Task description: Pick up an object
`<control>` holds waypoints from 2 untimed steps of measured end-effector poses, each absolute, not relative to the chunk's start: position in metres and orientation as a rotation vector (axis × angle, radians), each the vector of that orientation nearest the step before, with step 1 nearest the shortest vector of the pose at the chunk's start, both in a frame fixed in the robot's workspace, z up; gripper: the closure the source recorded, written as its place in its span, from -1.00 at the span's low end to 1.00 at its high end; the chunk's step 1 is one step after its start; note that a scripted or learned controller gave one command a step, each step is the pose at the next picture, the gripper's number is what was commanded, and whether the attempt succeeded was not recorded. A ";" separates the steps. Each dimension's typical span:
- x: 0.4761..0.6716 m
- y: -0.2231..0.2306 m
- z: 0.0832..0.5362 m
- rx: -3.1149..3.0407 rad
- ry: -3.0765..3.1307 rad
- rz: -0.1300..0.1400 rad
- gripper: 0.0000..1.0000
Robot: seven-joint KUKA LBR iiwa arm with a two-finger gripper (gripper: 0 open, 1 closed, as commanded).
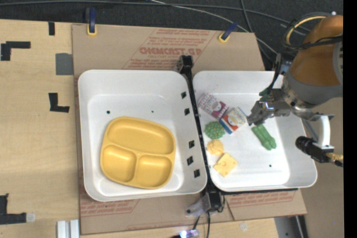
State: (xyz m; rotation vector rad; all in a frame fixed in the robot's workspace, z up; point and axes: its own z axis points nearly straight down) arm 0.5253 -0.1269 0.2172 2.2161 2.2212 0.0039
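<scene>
1. Green pickle-shaped toy (pixel 264 136) lies in the right bin (pixel 295 175), just below the end effector (pixel 260 112).
2. Whether the end effector is apart or together, I cannot tell.
3. Grey arm (pixel 312 72) reaches in from the right, wrist angled down-left over the bin.

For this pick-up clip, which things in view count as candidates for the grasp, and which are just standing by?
Job in hand (right bin):
- gripper, low over the bin
- green pickle-shaped toy, nearest it
- small carton
- patterned packet
- green round piece
- two yellow cheese-like pieces

Standing by:
- yellow divided tray in the left bin
</scene>
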 end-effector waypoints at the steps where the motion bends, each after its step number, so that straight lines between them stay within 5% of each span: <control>1: 0.526 -0.127 0.281 2.216 2.220 0.004 1.00; 2: 0.532 -0.076 0.282 2.215 2.229 0.001 1.00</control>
